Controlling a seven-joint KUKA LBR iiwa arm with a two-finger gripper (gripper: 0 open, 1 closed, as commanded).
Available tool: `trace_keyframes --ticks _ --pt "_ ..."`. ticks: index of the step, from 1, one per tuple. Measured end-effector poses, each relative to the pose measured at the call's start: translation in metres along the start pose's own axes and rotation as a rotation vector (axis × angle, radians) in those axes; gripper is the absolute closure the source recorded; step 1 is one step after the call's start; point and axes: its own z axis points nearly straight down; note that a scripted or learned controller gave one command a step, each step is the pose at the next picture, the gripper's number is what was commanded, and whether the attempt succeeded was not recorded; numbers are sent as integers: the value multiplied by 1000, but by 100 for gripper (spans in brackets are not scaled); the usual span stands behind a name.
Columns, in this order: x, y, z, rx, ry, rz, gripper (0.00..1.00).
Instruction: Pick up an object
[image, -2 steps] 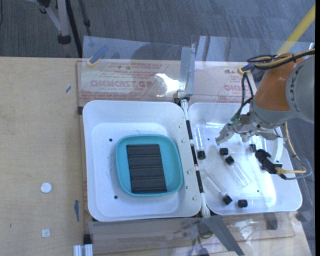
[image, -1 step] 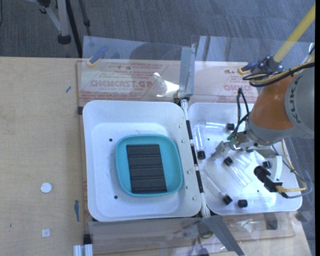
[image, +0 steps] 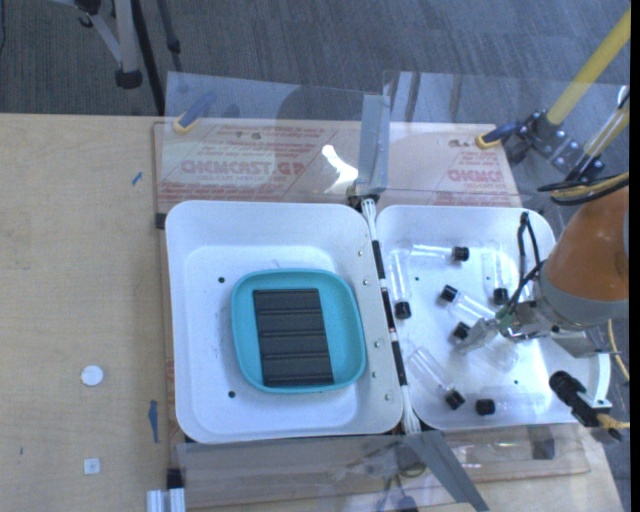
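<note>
Camera view looks down on a pale wooden table (image: 70, 260) bearing two shallow white bins side by side. The left white bin (image: 190, 300) holds a teal rounded tray with a dark ribbed insert (image: 296, 329). The right white bin (image: 420, 225) holds a scatter of clear plastic vials with black caps: one lies near the top wall (image: 440, 252), one stands close to the dividing edge (image: 399, 290), one lies toward the lower left (image: 435, 376), and loose black caps (image: 485, 407) sit near the bottom wall.

The grey arm with its orange band (image: 590, 260) reaches in from the right, and its gripper (image: 492, 330) sits low in the right bin, near its middle. Whether the jaws are wide or narrow cannot be told; the tip is small and blurred against the white floor.

The clear vial with a black cap nearest the tip (image: 465, 334) lies just to the left of the jaws, seemingly touching or nearly so, its long axis running slantwise from lower left to upper right. In my judgement the grasp turns on crossing that axis rather than running along it.
</note>
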Motion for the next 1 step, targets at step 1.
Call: trace_keyframes --ticks 1 --pt "1 2 -10 -6 -1 1 100"
